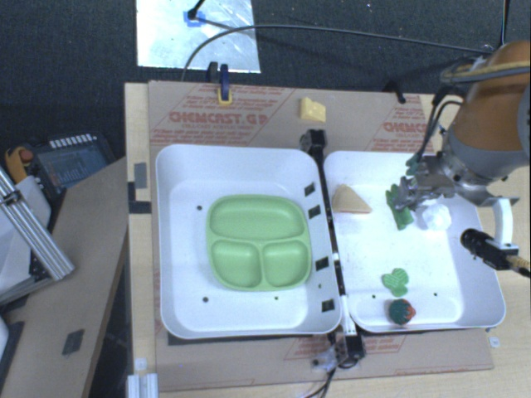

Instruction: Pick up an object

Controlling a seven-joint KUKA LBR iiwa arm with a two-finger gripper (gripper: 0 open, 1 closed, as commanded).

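My gripper [404, 199] hangs over the upper middle of the right bin [477, 309], reaching in from the right. A small green piece [401, 213] sits between its fingertips, and the fingers are shut on it. Just right of the gripper a white crumpled object [433, 217] lies on the bin floor. A tan wedge [350, 199] rests to the left, near the divider. Toward the front of the same bin lie a green leafy toy [397, 281] and a red and green ball [401, 311].
The left bin [178, 222] holds a light green compartment plate [258, 242]. A yellow block [313, 109] lies on the cardboard behind the bins. A black part of the arm [485, 248] juts over the right bin's right side.
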